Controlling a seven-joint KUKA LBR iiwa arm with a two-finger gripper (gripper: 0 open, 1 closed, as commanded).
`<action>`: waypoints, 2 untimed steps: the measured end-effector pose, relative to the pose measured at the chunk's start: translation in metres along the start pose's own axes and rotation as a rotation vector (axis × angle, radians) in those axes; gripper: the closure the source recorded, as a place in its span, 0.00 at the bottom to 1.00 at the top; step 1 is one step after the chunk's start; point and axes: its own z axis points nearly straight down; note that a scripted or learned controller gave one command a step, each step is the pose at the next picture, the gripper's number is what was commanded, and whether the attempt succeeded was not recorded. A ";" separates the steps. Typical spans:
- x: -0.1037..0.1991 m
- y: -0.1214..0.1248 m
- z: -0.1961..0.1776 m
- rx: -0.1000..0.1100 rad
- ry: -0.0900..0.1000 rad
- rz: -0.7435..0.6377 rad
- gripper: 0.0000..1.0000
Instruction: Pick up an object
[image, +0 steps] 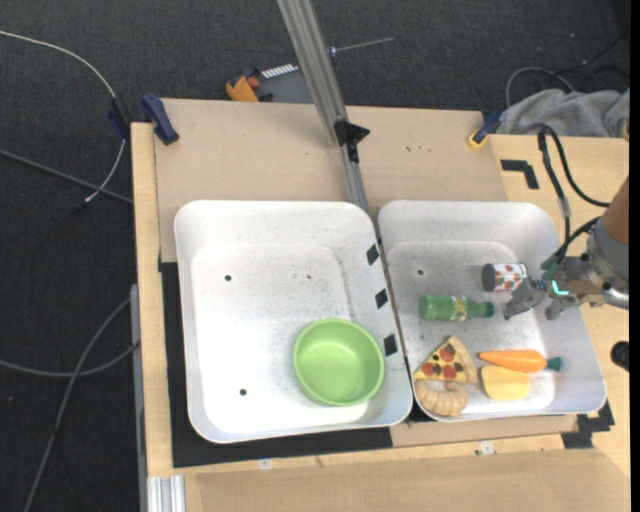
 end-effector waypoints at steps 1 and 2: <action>0.000 0.000 0.000 0.000 0.000 0.000 0.00; 0.002 -0.003 0.043 0.003 0.001 0.000 0.00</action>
